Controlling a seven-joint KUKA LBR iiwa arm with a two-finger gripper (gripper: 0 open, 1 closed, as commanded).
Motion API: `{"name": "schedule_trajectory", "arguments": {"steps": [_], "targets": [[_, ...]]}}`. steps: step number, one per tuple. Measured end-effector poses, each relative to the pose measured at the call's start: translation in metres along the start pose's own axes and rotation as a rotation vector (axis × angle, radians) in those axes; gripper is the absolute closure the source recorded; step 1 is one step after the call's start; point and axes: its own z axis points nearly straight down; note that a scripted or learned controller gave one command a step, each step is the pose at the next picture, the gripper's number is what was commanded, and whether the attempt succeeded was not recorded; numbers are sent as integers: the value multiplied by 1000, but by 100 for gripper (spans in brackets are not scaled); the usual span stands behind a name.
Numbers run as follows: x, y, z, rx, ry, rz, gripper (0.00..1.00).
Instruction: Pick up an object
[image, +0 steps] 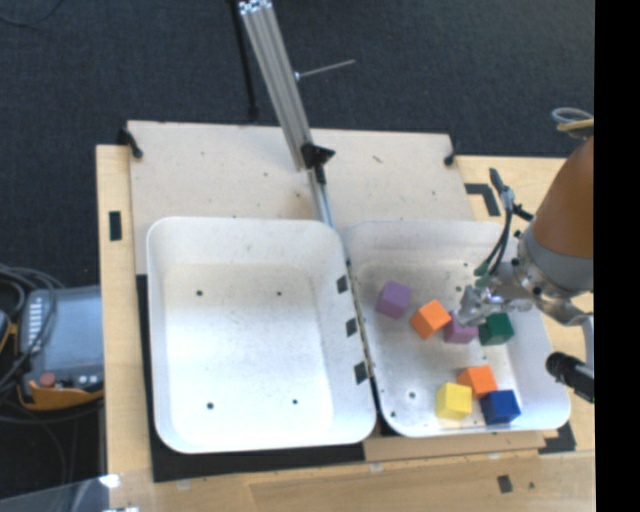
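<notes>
Purple block (459, 331) under jaws (476, 303), beside green block (496, 328).

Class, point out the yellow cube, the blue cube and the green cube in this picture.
yellow cube (454, 400): camera view, its top face.
blue cube (501, 406): camera view, its top face.
green cube (496, 328): camera view, its visible face beside the gripper.

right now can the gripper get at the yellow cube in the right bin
Probably yes. The yellow cube lies at the near end of the right bin, top uncovered, with the gripper low over a purple block farther back. An orange cube and blue cube crowd its right side, leaving finger room tight.
</notes>
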Motion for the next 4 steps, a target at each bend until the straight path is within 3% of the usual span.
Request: {"name": "schedule_trajectory", "arguments": {"steps": [3, 4], "targets": [[154, 28, 22, 5, 2, -2, 100], [212, 40, 12, 4, 3, -4, 100]]}}
